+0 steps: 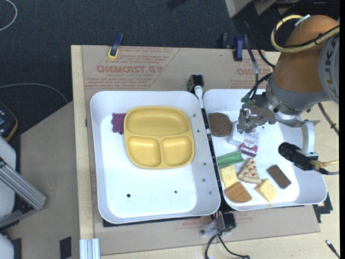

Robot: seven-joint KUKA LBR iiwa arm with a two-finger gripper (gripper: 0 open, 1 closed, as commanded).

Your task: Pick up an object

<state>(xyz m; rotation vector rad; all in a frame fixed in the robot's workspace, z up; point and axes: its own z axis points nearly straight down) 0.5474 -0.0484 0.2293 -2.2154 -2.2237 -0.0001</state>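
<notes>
Gripper [249, 124] hovers above packet [250, 143]; finger state cannot be told; packet probably light, crinkly: pinch its edges

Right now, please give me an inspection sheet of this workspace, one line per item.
Surface: bench with a printed board under two white bins; left bin, right bin.
Job's things: in the right bin, a brown disc, green piece, pizza slice, yellow wedge, brown bar, wrapper.
Clutter: yellow tray in the left bin, purple piece at its left edge.
Gripper: gripper low over the right bin, above the wrapper; grasp cannot be judged.
Cables: loops at the arm's wrist; wire on the floor, upper left.
Surroundings: dark carpet; clamps on the board's far edge.
</notes>
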